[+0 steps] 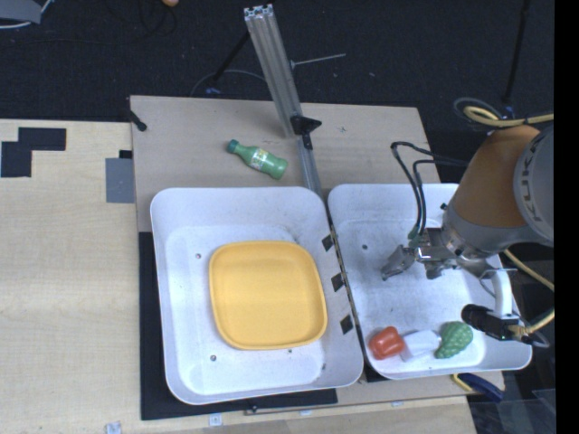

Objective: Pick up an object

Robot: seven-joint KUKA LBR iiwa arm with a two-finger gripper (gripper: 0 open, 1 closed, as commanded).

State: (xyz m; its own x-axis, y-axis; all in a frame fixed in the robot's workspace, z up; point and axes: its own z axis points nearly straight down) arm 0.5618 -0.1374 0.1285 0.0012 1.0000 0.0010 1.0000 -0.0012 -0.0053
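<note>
My pincer [398, 265] over right bin [380, 215], spread or pressed together: cannot tell, pinching nothing visible. Red object [387, 342] below, toward near rim; green object [455, 339] right of it. Yellow plate [268, 294] in left bin.

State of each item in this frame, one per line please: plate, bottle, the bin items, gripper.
yellow plate: lying flat in the left bin
green bottle: on its side on the bench, outside the bins
red object: resting in the right bin
green object: resting in the right bin
gripper: over the right bin, nothing visibly held
</note>
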